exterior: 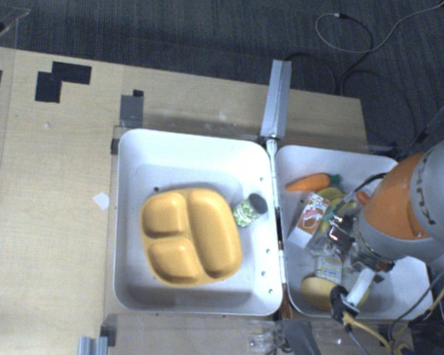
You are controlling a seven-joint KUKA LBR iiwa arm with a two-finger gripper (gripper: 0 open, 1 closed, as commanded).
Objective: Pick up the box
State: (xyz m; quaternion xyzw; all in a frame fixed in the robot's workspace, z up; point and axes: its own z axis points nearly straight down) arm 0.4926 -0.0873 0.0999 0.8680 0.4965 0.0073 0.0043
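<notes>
Pale wooden bench (50,196): small printed cardboard box (311,217) lies unlifted in right white bin (405,293); gripper (338,241) beside it, jaw state unclear.

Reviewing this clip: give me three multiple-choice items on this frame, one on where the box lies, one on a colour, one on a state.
1. Where is the box?
A. In the right bin
B. In the left bin
C. On the bench outside the bins

2. What colour is the divided tray in the left bin?
A. Blue
B. Yellow
C. Black

3. How does the carrot lie?
A. Inside the divided tray
B. On the floor beyond the bench
C. In the right bin, near its far edge

Key: 1 A, the box lies in the right bin by the dividing wall, beside the gripper. 2 B, the three-part tray is yellow. 3 C, the carrot rests on the right bin's floor, beyond the box.
</notes>
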